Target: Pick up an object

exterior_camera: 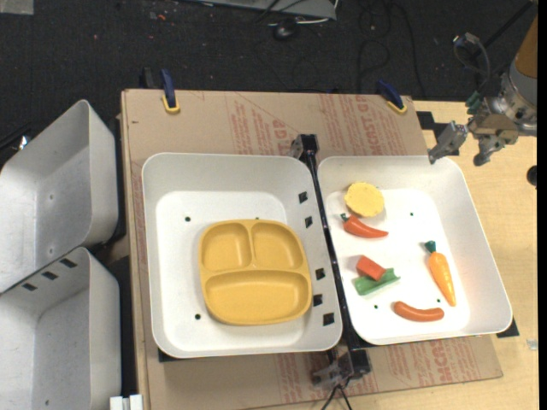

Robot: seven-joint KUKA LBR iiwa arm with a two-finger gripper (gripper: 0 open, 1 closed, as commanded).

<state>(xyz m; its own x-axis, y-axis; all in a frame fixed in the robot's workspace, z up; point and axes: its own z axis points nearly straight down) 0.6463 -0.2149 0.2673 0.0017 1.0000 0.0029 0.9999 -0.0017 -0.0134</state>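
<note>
The right bin holds several toy foods: a yellow round piece, a red chili pepper, a red and green piece, an orange carrot and a red-orange sausage. My gripper hangs open above the bin's far right corner, nothing between its fingers. It stands well clear of all the foods.
The left bin carries a yellow divided plate. Both bins rest on a cardboard sheet. Two more white bins stand off the bench at the left. Cables lie on the dark floor behind.
</note>
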